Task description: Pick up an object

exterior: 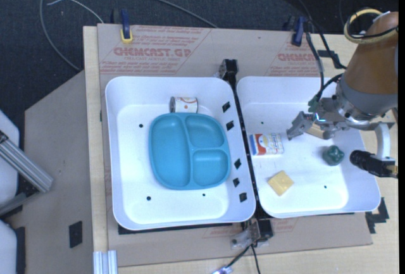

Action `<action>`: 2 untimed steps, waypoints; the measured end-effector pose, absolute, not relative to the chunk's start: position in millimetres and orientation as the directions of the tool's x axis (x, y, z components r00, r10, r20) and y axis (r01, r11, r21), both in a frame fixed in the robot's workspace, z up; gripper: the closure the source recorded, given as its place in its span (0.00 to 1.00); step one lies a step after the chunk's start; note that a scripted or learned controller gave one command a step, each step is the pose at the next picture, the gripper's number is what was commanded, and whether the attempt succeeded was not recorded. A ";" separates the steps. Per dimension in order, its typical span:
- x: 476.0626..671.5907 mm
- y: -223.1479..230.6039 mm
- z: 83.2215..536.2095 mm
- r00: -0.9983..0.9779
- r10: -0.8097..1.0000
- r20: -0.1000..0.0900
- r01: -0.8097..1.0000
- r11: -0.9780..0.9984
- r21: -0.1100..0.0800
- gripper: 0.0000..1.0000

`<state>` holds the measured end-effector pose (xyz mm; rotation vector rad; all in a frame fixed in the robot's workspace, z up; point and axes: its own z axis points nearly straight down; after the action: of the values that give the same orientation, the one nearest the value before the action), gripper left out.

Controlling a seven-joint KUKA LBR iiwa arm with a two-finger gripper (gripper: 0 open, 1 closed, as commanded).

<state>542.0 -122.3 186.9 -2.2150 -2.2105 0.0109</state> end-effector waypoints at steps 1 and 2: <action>545.0 -122.3 192.6 0.000 1.000 0.002 1.000 0.000 -0.002 0.00; 545.7 -121.4 150.2 0.000 1.000 0.003 1.000 0.000 -0.007 0.00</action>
<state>545.7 -121.4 150.2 -2.2168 -2.2168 0.0043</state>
